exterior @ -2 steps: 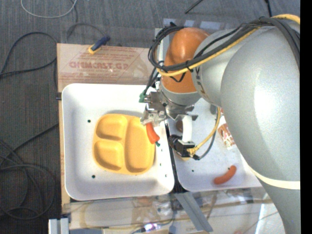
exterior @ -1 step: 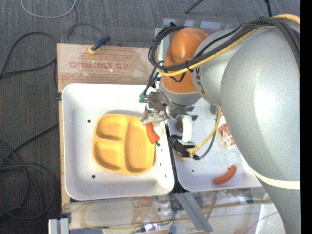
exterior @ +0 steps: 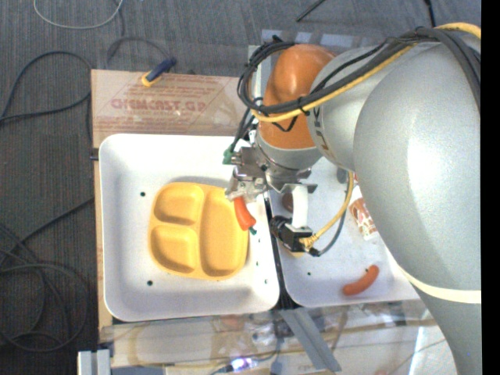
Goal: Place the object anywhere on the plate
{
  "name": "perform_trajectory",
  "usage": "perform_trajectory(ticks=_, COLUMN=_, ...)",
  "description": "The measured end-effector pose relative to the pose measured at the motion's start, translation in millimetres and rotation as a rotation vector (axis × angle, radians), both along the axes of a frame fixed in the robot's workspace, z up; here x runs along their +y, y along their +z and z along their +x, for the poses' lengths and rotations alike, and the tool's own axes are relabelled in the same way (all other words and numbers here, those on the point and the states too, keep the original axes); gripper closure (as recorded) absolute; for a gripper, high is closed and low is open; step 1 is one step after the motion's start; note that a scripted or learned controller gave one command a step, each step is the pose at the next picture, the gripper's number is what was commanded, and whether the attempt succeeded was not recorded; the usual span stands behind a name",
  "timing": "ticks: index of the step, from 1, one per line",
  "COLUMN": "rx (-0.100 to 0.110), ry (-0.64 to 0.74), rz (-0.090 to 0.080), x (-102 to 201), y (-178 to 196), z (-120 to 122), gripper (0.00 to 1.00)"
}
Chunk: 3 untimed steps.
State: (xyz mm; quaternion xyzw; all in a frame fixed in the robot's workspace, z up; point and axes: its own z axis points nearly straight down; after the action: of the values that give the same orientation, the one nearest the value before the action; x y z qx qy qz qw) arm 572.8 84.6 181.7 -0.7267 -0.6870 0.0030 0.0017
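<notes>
A yellow plate [exterior: 195, 230] with three compartments lies in the left white bin [exterior: 125, 209]. My gripper [exterior: 244, 195] hangs over the plate's right edge, under the orange band of the arm. A small orange-red carrot-like object [exterior: 246, 216] points down from between its fingers, just above the plate's right rim. The gripper is shut on that object. The arm's grey body hides most of the right bin.
A sausage-like orange piece [exterior: 360, 280] lies in the right bin [exterior: 328, 287] near its front. A printed packet [exterior: 362, 214] shows beside the arm. A cardboard sheet [exterior: 164, 108] lies behind the left bin. Cables trail over the carpet at the left.
</notes>
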Motion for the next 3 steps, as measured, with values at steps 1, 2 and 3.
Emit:
perform_trajectory(ticks=1, rx=0.0, ry=0.0, rz=0.0, x=0.0, y=0.0, z=0.0, gripper=0.0)
perform_trajectory(ticks=2, rx=0.0, ry=0.0, rz=0.0, x=0.0, y=0.0, z=0.0, gripper=0.0)
perform_trajectory(ticks=3, rx=0.0, ry=0.0, rz=0.0, x=0.0, y=0.0, z=0.0, gripper=0.0)
